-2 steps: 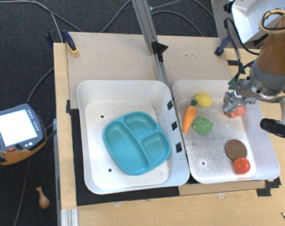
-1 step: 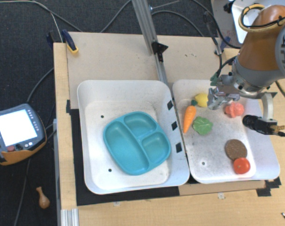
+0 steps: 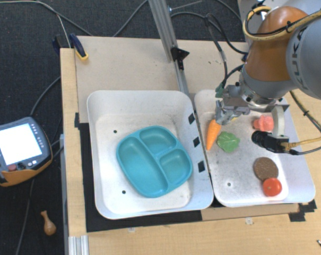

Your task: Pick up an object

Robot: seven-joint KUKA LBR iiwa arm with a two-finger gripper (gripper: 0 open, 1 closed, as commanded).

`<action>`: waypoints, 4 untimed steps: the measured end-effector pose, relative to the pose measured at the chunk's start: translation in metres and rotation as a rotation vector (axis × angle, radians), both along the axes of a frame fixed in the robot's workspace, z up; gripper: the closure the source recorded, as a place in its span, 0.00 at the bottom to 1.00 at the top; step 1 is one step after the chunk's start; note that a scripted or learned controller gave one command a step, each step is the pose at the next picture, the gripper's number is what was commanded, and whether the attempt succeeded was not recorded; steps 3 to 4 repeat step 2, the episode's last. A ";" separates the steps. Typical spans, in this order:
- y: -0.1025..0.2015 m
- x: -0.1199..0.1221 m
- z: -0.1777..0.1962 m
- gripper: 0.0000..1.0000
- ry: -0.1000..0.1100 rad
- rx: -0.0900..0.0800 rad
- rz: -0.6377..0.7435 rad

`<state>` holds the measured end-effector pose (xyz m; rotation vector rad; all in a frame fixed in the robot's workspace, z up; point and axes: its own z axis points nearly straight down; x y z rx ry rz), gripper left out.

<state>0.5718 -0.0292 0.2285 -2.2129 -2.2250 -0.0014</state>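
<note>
In the right bin (image 3: 232, 193), an orange carrot (image 3: 211, 135) lies along the left wall, pointing down. My gripper (image 3: 225, 116) hangs right over the carrot's upper end, close to or touching it. A green leafy piece (image 3: 228, 142) sits just right of the carrot. A pink lump (image 3: 264, 123) lies further right, partly behind the arm. A brown round disc (image 3: 266, 168) and a red tomato (image 3: 271, 187) rest near the bin's front right corner.
The left bin (image 3: 104, 142) holds a teal divided plate (image 3: 155, 160). A metal post (image 3: 168, 31) slants up from between the bins. A teach pendant (image 3: 17, 150) lies off the bench at the left.
</note>
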 end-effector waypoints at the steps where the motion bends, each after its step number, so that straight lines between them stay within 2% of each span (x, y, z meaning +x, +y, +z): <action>1: 0.061 0.002 -0.005 1.00 0.000 0.000 0.002; 2: 0.114 0.024 -0.003 1.00 -0.004 0.000 0.002; 4: 0.114 0.024 -0.003 1.00 -0.004 0.000 0.002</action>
